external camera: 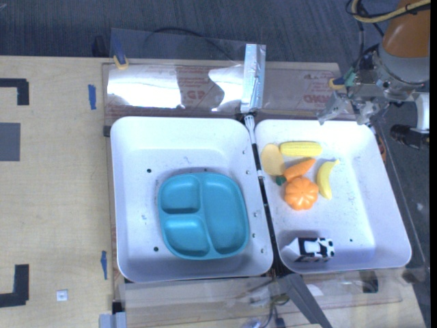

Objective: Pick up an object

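Observation:
The right bin [382, 203] holds a cluster of toy foods: a yellow corn cob [300, 148], an orange carrot [299, 167], an orange pumpkin [301, 193], a yellow banana [326, 178] and a pale yellow rounded piece [272, 158]. A black-and-white toy [315, 248] lies alone near the bin's front edge. My gripper [345, 117] hangs over the bin's back right rim, well above and behind the foods. Its two fingers stand apart, open, with nothing between them.
The left bin [136, 149] holds a blue divided plate [203, 214]. A shiny clear sheet and a taped upright strip [252, 74] stand behind the bins. Yellow cables [382, 2] loop above the arm at the top right.

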